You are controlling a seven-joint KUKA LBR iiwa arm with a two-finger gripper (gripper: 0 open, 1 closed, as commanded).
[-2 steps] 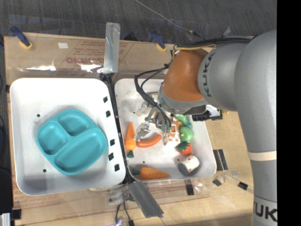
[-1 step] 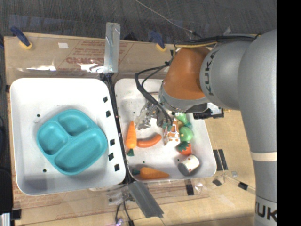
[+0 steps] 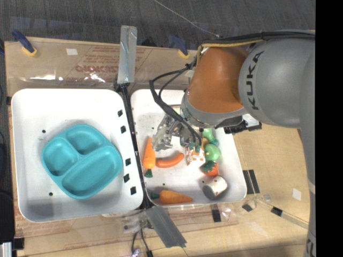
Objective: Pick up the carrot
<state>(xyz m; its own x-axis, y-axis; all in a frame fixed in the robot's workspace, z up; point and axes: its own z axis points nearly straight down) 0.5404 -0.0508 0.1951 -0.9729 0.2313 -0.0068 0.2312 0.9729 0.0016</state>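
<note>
Two bins [image 3: 27, 106]: teal plate [image 3: 80, 159], carrot [image 3: 172, 197].

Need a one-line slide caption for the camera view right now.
KUKA arm's tool hovers over the right bin near two carrots; a blue divided plate sits in the left bin.

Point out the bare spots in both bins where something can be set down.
Left white bin: free floor along its top edge and left side, around the turquoise divided plate. Right white bin: a small bare strip at upper left. Its middle and bottom are crowded with orange toy carrots, green toy vegetables and the tool.
</note>
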